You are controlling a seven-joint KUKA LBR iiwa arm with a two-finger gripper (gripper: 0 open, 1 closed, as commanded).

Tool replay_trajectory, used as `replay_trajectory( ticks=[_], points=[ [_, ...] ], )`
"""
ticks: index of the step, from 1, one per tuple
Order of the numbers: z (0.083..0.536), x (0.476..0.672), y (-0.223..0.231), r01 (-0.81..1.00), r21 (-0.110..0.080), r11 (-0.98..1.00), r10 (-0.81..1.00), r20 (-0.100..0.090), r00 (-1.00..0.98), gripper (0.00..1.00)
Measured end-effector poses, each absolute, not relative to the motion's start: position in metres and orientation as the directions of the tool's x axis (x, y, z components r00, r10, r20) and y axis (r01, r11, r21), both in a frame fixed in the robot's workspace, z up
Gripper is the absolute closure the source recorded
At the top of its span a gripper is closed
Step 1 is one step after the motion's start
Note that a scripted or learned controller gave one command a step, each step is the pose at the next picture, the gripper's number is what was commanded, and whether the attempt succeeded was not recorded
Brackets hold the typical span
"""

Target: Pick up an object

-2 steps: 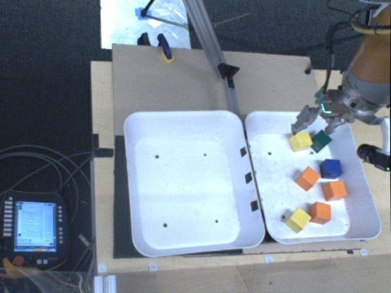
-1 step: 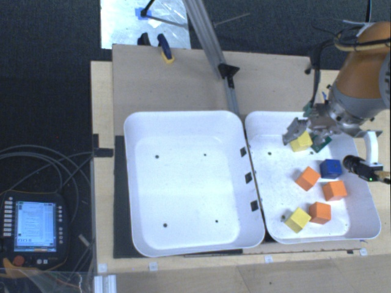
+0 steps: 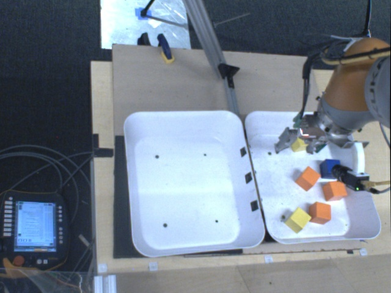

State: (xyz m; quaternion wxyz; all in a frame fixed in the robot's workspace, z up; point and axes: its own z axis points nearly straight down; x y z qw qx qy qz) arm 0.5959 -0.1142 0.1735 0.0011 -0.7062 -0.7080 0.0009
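Nearest the camera, a yellow cube point(image 3: 297, 219) and an orange cube point(image 3: 320, 212) lie well below my gripper point(image 3: 297, 140), which hovers in the right bin point(image 3: 263, 133) over a small yellow block point(image 3: 299, 144); whether my fingers are closed I cannot tell. No writing is legible.

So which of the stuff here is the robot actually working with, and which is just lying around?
Part of the job:
- gripper
- right bin
- yellow block under the gripper
- three orange blocks
- yellow block near the front
- blue block

Just lying about:
- left bin
- handheld control screen
- clamps at the back of the bench
- loose cables
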Motion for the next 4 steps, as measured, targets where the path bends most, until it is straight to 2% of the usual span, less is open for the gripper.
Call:
replay_trajectory(
  ticks=[1, 2, 3, 4],
  points=[
    [0.130, 0.601, -0.112, 1.000, -0.002, 0.003, 1.000, 0.000, -0.003, 0.00],
    [0.144, 0.603, -0.113, 1.000, 0.004, 0.005, 1.000, 0.000, -0.005, 1.00],
    [0.190, 0.600, -0.116, 1.000, 0.007, 0.003, 1.000, -0.001, -0.003, 1.00],
    [0.208, 0.601, -0.116, 1.000, 0.004, 0.004, 1.000, -0.001, -0.004, 1.00]
  ],
)
